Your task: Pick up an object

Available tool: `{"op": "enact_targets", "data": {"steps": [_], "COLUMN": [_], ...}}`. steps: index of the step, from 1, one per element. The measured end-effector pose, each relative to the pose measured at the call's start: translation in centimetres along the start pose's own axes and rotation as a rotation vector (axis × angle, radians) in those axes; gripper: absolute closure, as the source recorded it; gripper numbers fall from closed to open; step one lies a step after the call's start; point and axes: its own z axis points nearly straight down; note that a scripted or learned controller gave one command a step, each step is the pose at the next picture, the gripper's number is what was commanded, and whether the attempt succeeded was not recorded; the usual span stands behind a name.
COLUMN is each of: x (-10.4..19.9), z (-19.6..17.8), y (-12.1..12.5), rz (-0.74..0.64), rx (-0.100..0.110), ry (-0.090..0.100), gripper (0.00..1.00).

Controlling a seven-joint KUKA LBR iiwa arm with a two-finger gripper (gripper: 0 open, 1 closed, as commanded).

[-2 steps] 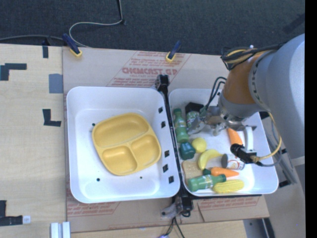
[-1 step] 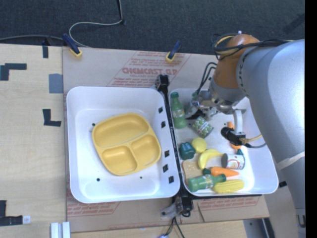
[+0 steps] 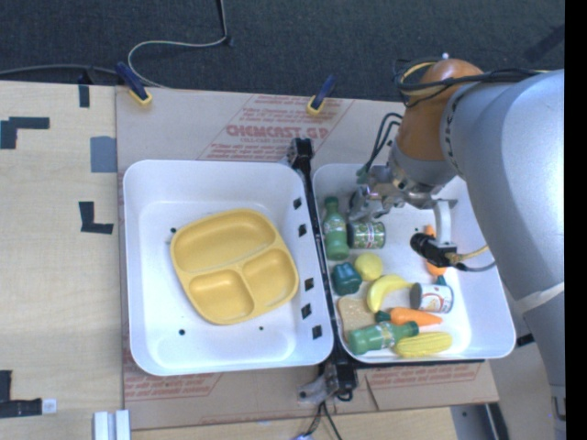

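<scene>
The pick looks barely begun: the gripper (image 3: 374,202) hangs low over the far end of the right bin (image 3: 477,287) just above a small tin can (image 3: 368,236) beside a green bottle (image 3: 336,231), nothing visibly lifted, jaw state impossible to tell.

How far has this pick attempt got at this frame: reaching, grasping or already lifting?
Done: the gripper has reached into the right bin, just above the green-labelled can and beside the green bottle. In hand: nothing visibly sits between its fingers. Left: closing on an item and lifting it; the can, lemon and banana all lie in the bin.
</scene>
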Motion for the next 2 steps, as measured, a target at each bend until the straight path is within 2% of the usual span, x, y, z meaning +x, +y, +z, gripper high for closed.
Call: {"op": "enact_targets", "data": {"steps": [1,2], "x": [-1.19,-1.59], "z": [0.88,0.81], "y": [-5.58,-5.54], "rz": [-0.001,0.001], "rx": [-0.006,-0.011], "ry": [0.002,-0.006], "gripper": [1.00,0.00]}}
